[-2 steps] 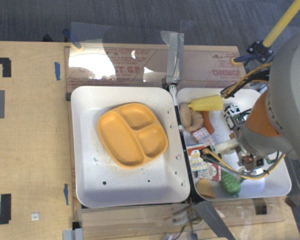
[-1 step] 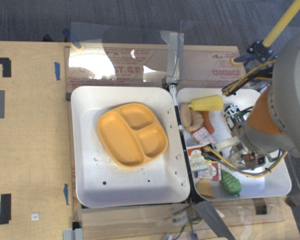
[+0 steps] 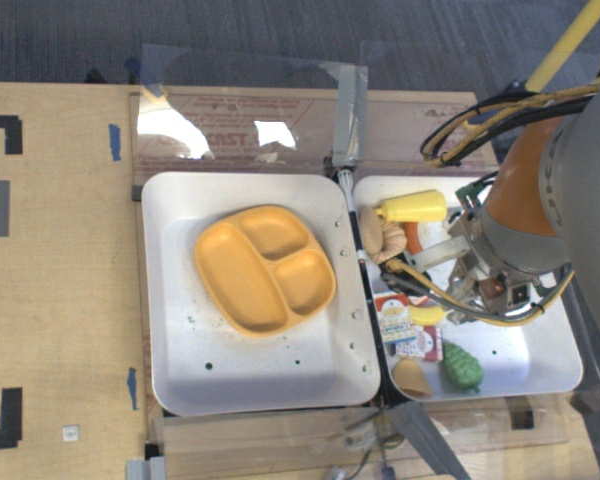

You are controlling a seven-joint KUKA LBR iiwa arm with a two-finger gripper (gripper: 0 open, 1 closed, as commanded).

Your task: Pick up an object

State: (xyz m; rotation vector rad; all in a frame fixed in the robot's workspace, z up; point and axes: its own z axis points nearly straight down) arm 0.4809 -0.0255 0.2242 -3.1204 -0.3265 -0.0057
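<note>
The right bin (image 3: 540, 353) holds several small objects. A yellow block (image 3: 413, 208) lies at its back, with a tan lumpy piece (image 3: 372, 236) and an orange-red item (image 3: 412, 238) just in front of it. A printed packet (image 3: 400, 320), a tan rounded piece (image 3: 412, 375) and a knobbly green object (image 3: 462, 366) lie toward the front. My gripper (image 3: 458, 273) hangs low over the middle of this bin, under the grey wrist and orange band. The wrist and looping cables hide what is beneath it.
The left bin (image 3: 170, 348) carries a large orange divided plate (image 3: 265, 268). A metal divider (image 3: 358, 268) separates the two bins. Yellow and black cables (image 3: 470, 313) droop from the wrist over the right bin. The wooden bench (image 3: 50, 298) stretches to the left.
</note>
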